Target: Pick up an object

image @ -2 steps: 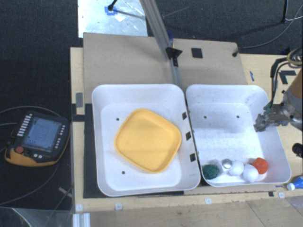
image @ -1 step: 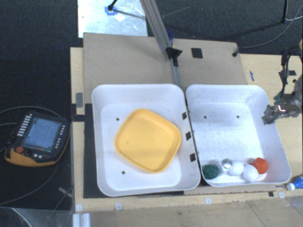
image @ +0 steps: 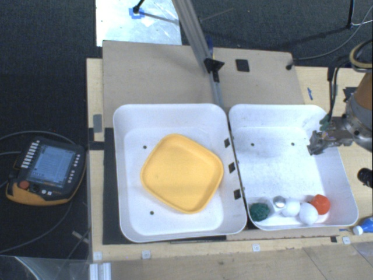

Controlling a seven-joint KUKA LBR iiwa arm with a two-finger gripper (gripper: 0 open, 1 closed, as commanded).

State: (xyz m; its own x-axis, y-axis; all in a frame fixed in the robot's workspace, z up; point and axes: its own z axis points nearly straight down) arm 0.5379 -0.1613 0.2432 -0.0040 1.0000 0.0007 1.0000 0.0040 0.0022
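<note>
While the small balls, among them an orange-red round ball (image: 320,203), lie ungrasped at the right white bin (image: 274,156)'s near edge, nothing is seen held by the grey two-finger gripper (image: 315,144), whose opening cannot be told.

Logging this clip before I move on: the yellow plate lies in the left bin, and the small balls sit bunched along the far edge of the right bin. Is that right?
Not quite. The yellow plate does lie in the left bin, but the small balls sit bunched along the near edge of the right bin, at its bottom in the camera view, not the far edge.
</note>
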